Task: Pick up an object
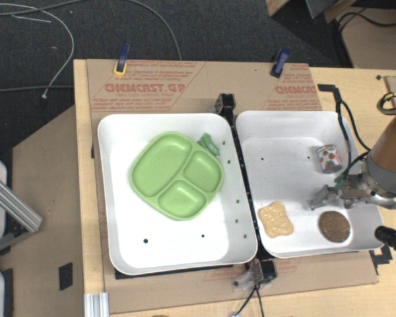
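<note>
In the right bin [284, 127] lie three things: a small patterned cup [328, 157] on its side near the far right, a tan piece of toast [276, 218] at the front left, and a round brown cookie [334, 226] at the front right. My gripper [327, 195] hangs low over the bin floor between the cup and the cookie, just above the cookie's far edge and apart from the toast. The grey arm [386, 167] comes in from the right. Nothing visibly sits in the gripper.
The left bin [119, 230] holds a green divided plate [177, 174] with a small green object [209, 144] at its far right rim. Black clamps [225, 103] sit between the bins. Cables [346, 127] run along the right bin's far right corner.
</note>
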`<state>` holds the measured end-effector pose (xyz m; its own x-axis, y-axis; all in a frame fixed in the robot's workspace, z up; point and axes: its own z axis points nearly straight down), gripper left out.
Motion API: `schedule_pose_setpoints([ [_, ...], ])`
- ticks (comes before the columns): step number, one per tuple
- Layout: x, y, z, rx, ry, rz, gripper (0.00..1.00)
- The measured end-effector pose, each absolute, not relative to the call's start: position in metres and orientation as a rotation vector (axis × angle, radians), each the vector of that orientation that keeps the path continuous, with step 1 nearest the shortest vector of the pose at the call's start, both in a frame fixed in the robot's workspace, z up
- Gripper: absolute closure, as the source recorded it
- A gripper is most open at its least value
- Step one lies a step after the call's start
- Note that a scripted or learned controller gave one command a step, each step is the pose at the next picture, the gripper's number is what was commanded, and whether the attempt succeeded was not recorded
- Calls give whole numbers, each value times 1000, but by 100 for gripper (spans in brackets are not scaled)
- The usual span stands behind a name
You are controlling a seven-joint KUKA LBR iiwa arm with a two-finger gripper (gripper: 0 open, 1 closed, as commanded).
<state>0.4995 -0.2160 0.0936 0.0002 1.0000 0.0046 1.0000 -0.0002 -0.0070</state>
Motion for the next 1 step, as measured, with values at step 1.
schedule_pose_setpoints([
  [1,501,-217,108,-2221,-2221,-2,100],
])
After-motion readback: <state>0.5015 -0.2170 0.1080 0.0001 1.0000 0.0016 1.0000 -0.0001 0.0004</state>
